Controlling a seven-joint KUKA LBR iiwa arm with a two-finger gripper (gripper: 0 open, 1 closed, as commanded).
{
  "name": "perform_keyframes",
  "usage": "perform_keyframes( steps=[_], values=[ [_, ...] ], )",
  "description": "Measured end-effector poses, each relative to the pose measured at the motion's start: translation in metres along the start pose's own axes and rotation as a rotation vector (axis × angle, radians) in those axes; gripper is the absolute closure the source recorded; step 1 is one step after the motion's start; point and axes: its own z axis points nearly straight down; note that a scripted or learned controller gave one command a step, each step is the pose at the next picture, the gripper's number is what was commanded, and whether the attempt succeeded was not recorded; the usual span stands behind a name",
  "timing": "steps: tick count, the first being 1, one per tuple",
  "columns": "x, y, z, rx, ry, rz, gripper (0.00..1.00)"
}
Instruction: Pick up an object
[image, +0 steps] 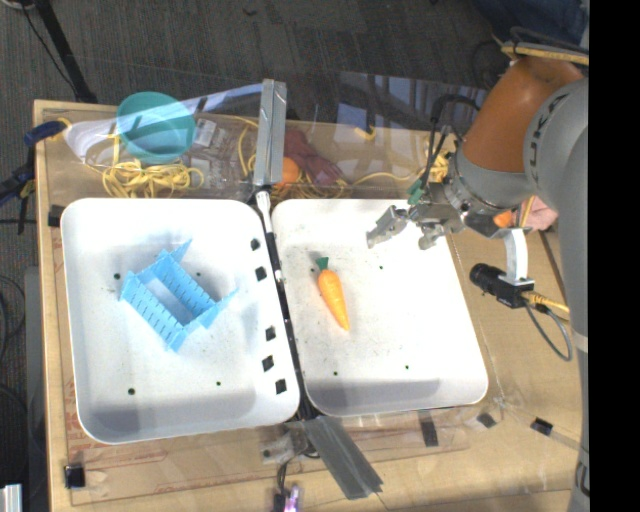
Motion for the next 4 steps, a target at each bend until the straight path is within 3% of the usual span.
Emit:
perform_keyframes(
  steps=[1, 2, 3, 4],
  values=[
    [0.026, -0.017, 0.117, 0.001, 0.0, -0.007, 0.0],
    [0.068, -0.015, 0.139, -0.002, 0.0, -0.159, 0.0],
    [0.068, -0.015, 0.129, 0.0, 0.0, -0.163, 1.0],
    [0.093, 0.001, 0.001, -0.006, -0.002, -0.339, 1.0]
  ],
)
